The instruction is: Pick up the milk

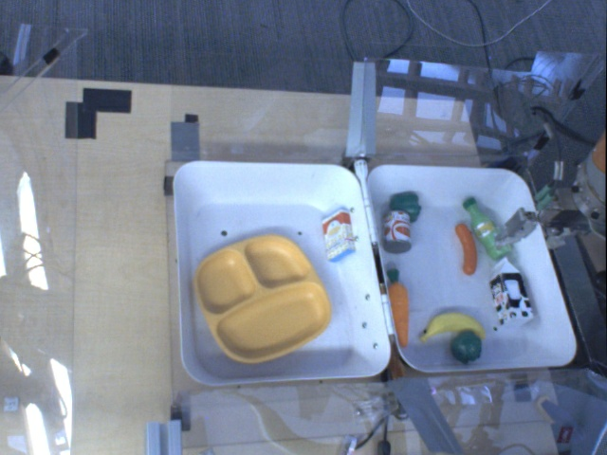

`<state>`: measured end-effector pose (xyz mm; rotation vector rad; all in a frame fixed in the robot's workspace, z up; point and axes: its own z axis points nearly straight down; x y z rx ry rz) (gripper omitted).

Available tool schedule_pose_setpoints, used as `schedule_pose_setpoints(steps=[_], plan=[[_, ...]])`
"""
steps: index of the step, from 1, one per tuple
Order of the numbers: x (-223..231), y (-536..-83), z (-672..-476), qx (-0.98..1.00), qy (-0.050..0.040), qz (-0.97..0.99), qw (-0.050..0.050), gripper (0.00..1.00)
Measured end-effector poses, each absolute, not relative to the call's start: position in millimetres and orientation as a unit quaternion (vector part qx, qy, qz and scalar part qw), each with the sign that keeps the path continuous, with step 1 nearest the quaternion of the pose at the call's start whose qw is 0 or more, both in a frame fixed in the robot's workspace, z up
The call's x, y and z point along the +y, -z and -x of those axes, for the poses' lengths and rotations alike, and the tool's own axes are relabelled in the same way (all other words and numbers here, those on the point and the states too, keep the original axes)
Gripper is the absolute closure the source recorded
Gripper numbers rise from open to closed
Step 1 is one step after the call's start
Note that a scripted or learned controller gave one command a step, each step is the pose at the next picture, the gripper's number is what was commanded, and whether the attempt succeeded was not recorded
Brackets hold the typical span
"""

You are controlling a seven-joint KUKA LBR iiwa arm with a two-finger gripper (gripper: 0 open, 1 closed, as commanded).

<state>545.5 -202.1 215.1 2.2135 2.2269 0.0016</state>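
A small white carton with black cow patches, the milk, lies near the right wall of the right bin. A second small carton, red, white and blue, lies in the left bin against its right wall. My gripper hangs over the right bin's right edge, just right of a green bottle and some way above the cow-patched carton in the image. Nothing shows in its grasp.
The right bin also holds a tin can, a dark green item, a sausage, a carrot, a banana and a green pepper. A yellow divided plate takes up much of the left bin.
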Motion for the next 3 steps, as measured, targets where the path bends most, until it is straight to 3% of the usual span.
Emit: schedule_pose_setpoints(steps=[1, 2, 3], plan=[[-204.4, -98.0, -523.5, 0.696, -0.0022, -0.718, 0.003, 0.00], [-204.2, -107.5, -525.1, 0.697, -0.0028, -0.717, 0.004, 1.00], [-166.2, -174.9, -504.3, 0.692, -0.0011, -0.722, 0.002, 1.00]])
